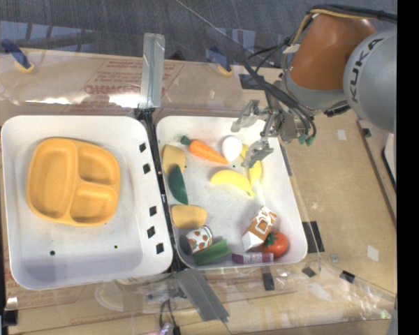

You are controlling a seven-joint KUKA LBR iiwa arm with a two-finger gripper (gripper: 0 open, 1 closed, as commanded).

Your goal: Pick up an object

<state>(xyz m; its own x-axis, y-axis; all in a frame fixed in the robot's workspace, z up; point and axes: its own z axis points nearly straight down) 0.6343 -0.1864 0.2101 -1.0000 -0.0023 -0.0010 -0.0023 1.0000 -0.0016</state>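
Camera view: two-finger metal gripper (253, 139) hangs over the back right part of the right white shallow bin (293, 208). Fingers spread wide, nothing between them: one finger (243, 120) sits near the bin's back rim, the other finger (258, 152) reaches down by the yellow banana.

Small white egg-shaped object (232, 147) lies just left of the lower finger, roughly between the two tips but not clamped. Orange plastic carrot with green top (206, 151) lies left of the egg, touching or nearly so. Yellow plastic banana (234, 181) lies just below the gripper.

Further from the gripper, same bin: dark green pepper-like piece (177, 185) near the left wall, red plastic tomato (276, 244) and small orange-white carton (262, 225) in the front right corner.

Grey arm with orange band (328, 47) comes in from the upper right, wrist angled down and left toward the bin, cables looped at the wrist.

Left white shallow bin (28, 257) holds a yellow divided plastic tray (73, 181), well apart from the gripper.
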